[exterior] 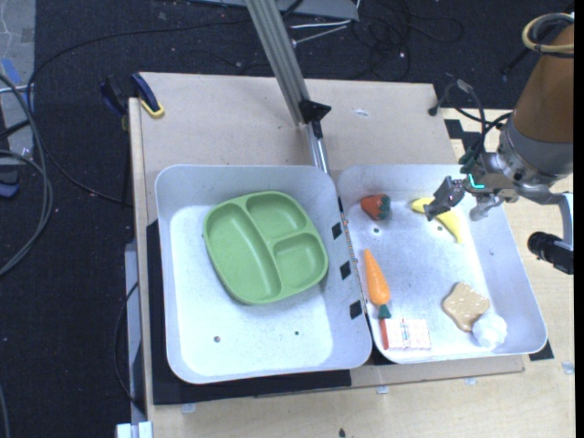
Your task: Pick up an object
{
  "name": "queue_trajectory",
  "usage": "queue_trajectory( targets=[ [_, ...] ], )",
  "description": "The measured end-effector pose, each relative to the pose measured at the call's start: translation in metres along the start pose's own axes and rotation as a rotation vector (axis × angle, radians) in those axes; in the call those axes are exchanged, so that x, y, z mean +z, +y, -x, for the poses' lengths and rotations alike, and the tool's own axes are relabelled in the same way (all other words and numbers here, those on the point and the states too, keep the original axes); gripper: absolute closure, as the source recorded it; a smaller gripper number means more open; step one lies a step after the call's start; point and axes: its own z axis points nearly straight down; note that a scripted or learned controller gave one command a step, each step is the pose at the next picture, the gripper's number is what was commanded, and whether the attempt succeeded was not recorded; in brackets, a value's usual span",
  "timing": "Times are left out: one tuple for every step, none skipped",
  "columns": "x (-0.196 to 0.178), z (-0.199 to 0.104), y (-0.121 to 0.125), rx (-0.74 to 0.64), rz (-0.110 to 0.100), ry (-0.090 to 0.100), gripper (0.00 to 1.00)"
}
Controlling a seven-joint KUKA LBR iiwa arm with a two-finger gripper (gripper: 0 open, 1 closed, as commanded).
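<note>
A: Starting at the near edge: right bin [511,245] has a small red-and-white box [406,334] at its front, a white lump [490,330] in the front right corner, a tan bread-like piece [464,305] just behind it.

B: Mid-bin?

A: Toy carrot [376,278] along the left wall, w/ a red strawberry-like toy [375,206] further back. Left bin [182,245] holds a green divided plate [265,245].

B: Arm?

A: Gripper [462,199] sits at the far end of the right bin, jaws apart, fairly wide, one finger on each side of the banana [443,217]. Banana lies on the bin floor, not lifted.

B: So progress?

A: Approach looks done, imo. Closing and lifting are left. Nothing picked yet.
</note>
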Motion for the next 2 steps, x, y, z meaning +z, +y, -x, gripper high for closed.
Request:
queue_trajectory(
  targets=[
    [-0.001, 0.000, 0.001, 0.000, 0.002, 0.000, 0.00],
    [0.055, -0.007, -0.007, 0.001, -0.001, 0.000, 0.00]
  ],
)
